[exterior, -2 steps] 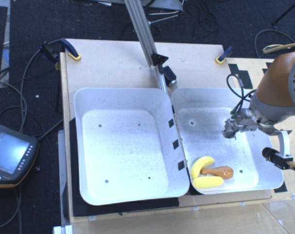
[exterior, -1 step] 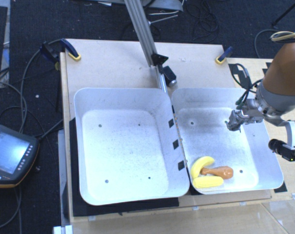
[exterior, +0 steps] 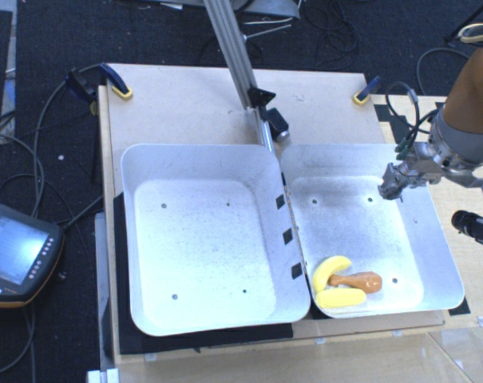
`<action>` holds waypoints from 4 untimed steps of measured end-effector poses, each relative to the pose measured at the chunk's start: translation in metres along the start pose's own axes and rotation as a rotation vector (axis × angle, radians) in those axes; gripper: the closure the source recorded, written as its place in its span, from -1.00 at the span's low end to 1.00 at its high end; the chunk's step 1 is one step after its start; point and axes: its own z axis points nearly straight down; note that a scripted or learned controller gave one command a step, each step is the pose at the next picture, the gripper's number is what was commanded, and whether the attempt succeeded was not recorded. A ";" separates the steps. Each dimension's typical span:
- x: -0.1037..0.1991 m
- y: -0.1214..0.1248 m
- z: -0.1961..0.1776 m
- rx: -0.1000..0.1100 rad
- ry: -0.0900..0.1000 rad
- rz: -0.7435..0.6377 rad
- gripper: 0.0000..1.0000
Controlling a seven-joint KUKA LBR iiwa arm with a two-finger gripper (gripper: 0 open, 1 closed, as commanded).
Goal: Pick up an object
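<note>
dark carpet floor | wooden bench | two white bins | gripper over right bin, grip state unclear

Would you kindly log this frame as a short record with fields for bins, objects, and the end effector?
left bin: white, shallow, nothing seen inside
right bin: white, holds the objects near its front edge
objects: yellow banana, orange-brown piece, yellow piece, clustered and touching
end effector: over the right bin's back right part, apart from the objects
grasp: nothing seen between the fingers
</note>
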 end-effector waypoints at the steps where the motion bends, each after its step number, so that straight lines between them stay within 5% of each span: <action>1: 0.050 0.021 -0.007 0.004 0.002 -0.003 1.00; 4: 0.198 0.073 -0.009 0.004 0.002 -0.003 1.00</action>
